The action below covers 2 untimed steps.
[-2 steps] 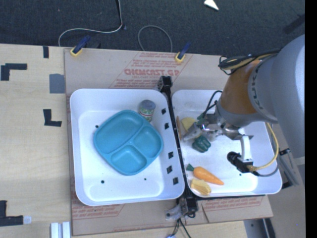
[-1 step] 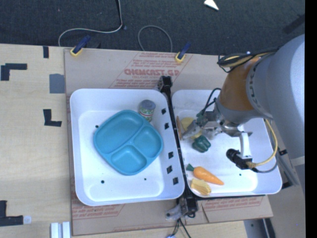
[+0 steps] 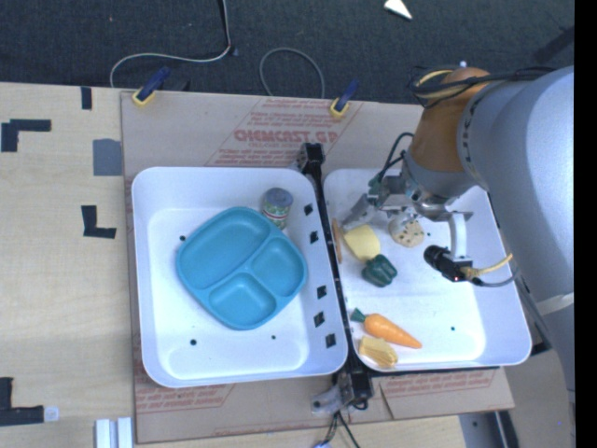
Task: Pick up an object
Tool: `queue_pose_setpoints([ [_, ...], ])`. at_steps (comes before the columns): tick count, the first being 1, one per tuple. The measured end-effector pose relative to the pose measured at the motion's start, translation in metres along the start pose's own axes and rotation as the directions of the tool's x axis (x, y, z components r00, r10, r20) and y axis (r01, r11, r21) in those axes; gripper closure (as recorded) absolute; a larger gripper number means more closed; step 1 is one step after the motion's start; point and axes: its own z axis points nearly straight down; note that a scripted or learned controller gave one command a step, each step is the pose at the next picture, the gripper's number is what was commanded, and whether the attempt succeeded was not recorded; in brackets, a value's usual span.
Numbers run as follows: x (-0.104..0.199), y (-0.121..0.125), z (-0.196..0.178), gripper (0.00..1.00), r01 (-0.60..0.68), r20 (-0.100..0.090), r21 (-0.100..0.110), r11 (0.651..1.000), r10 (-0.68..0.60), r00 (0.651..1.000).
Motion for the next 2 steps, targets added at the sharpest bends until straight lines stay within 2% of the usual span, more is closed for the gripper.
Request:
queue_pose_setpoints([
  [1, -0.016, 0.018, -0.097, 0.00, 0.000, 0.002, -0.006, 1.000, 0.000, 1.000],
  [2, 0.005, -0.016, 0.007, 0.00, -0.001, -0.001, 0.004, 1.000, 0.001, 1.000],
])
